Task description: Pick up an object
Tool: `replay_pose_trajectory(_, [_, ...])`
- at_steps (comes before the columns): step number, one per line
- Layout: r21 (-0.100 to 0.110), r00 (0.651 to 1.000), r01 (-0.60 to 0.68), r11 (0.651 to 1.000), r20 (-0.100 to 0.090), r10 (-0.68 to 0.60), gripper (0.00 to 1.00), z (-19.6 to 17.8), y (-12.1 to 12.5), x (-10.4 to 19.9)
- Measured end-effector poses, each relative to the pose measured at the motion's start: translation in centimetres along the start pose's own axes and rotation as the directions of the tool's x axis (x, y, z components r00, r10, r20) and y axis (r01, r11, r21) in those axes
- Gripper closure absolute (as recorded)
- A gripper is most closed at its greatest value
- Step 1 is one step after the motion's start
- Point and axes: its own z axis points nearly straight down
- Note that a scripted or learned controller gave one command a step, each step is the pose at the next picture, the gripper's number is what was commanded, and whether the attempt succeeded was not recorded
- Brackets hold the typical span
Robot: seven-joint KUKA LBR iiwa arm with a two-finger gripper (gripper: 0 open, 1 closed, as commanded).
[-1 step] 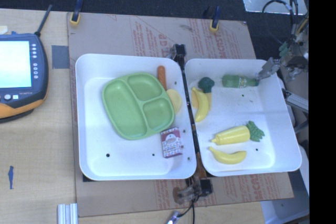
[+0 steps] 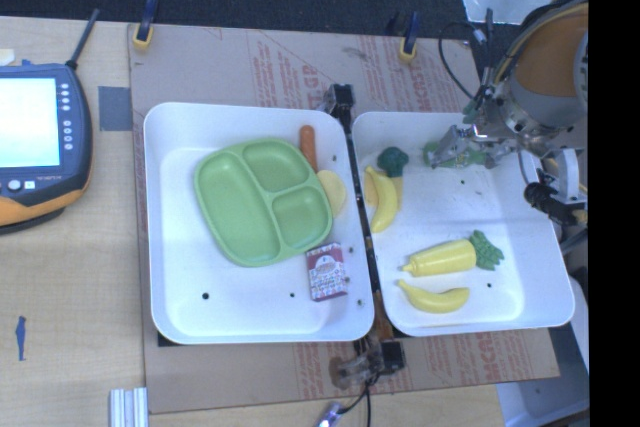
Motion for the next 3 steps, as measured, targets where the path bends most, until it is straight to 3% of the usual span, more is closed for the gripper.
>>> replay_pose_trajectory(1, [-0.001, 1.000, 0.001, 1.000, 0.001, -0.001, 0.00, -3.7, -5.3, 6.0])
replay_pose_trajectory(2, [-0.002, 1.000, 0.000, 1.000, 0.000, 0.000, 0.00, -2.1, -1.4, 4.1])
replay_pose_trajectory(3, [-0.001, 1.000, -0.004, 1.000, 0.000, 0.004, 0.00, -2.0, -4.8, -3.2])
